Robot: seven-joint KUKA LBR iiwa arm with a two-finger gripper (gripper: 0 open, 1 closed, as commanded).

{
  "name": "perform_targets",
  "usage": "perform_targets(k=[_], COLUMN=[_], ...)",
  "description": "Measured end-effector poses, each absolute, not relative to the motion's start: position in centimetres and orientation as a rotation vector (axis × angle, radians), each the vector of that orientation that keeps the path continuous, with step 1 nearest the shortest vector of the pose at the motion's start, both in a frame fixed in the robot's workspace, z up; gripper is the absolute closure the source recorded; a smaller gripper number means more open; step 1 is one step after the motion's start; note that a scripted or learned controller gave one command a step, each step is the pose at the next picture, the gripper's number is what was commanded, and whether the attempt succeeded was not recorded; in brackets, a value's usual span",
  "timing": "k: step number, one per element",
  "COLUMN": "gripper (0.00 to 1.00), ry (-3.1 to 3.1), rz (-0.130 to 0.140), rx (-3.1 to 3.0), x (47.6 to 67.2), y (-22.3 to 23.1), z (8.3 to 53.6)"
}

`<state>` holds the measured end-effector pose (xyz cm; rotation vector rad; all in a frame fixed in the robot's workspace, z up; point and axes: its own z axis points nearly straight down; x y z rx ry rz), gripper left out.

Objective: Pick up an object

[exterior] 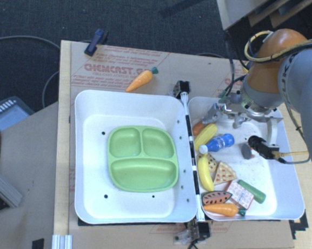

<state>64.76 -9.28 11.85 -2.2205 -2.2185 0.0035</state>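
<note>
Toys lie heaped in the right bin [288, 199], mostly along its left and near sides. A blue bottle [220, 142] with a white cap lies just right of a yellow corn cob [205, 136], with an orange piece [198, 127] at the cob's far-left side. A banana [205, 173] lies near the left wall, touching a pizza slice [222, 172]. Nearer still sit a green stick [251, 190], a pink-and-white packet [242, 195] whose print is too small to read, a dark oval piece [217, 197] and a carrot [222, 209] at the near rim.

The gripper [239, 115] hangs over the far end of this bin, just beyond the bottle; whether its fingers are apart or together cannot be told, and nothing shows between them.

The left bin [88, 158] holds a green divided plate [142, 158]. Beyond the bins, the cardboard [70, 141] carries red print reading "CHEMCAST", with smaller lines unreadable. A second carrot [140, 79] lies on it, and a blue clip [95, 41] grips its far edge.
</note>
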Motion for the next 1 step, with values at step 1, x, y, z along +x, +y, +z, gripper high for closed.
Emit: perform_targets(k=[1], gripper=[0.00], ry=[-2.218], rz=[0.003], rx=[-2.224], x=[53.92], y=[-15.82], z=[9.31])
